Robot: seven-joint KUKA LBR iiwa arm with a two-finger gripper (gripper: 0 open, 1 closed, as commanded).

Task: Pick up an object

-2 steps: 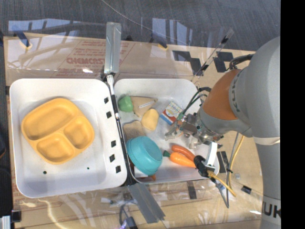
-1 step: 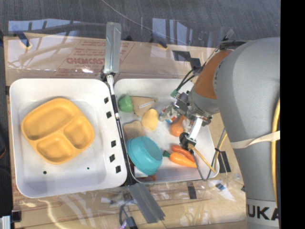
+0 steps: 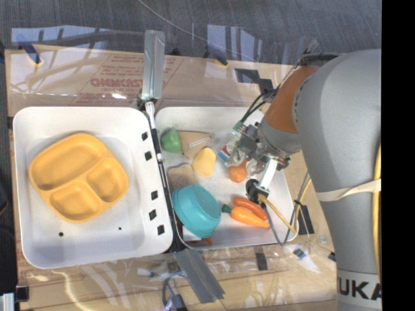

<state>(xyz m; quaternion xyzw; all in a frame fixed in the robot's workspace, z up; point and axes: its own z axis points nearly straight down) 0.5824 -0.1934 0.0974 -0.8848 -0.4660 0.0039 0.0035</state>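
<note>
Two shallow white bins sit side by side on the surface (image 3: 78,67), which is covered with brown cardboard bearing faint red print; the one partly legible word looks like "CHEMCAS", the rest too washed out to read. The left bin (image 3: 39,238) holds a yellow divided tray (image 3: 79,175) with three compartments, lying slightly askew.

The right bin (image 3: 194,115) carries the loose things: a small green piece (image 3: 171,140) near its upper left corner, a tan wedge-shaped piece (image 3: 193,141) just beside it, a pale yellow rounded piece (image 3: 204,162) below that, a teal bowl (image 3: 196,210) tipped against the bin's lower left, and an orange carrot (image 3: 249,214) with a green stub near the lower right. A small orange ball-like object (image 3: 237,173) lies in the middle right of the bin, just beside the gripper (image 3: 249,167).

The grey arm (image 3: 343,141), with its orange band (image 3: 283,109), reaches down into the right bin from the right. White letters "KUKA" (image 3: 358,290) read on the arm's base at the lower right. Whether anything sits between the gripper's tips, or how wide they stand, I cannot tell; cables and fittings clutter that spot
</note>
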